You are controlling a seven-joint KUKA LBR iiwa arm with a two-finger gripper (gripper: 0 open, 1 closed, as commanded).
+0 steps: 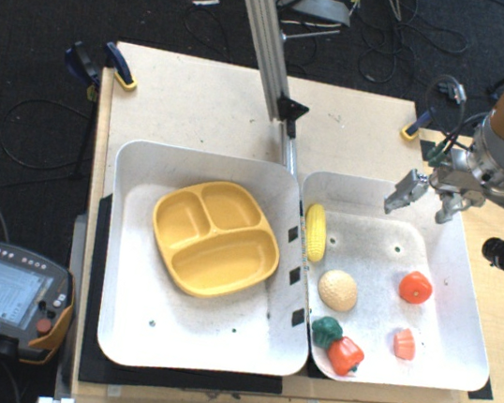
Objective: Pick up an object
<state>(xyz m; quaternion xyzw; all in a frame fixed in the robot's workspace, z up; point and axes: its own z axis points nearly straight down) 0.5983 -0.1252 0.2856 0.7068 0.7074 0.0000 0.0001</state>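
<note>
While the gripper hangs over the far edge of the right bin, its two fingers are spread wide and there is nothing between them. The arm comes in from the right, with its orange band high up.

All the small things to pick from lie in this right bin, toward the near side from the gripper. The red tomato is the closest one, almost straight toward the near side. The small pink piece is farther along the same way. The round tan ball is toward the near side and to the left. The yellow corn lies by the left wall of the bin, and its long side points from far to near. The red pepper with a green top sits in the near left corner, well away from the gripper.

The left bin holds one thing, a yellow plate with three sections, and nothing lies on the plate.

I think the tomato is the easiest pick. The gripper would need to come a bit nearer and then go down. The tomato is round, so it may roll away.
</note>
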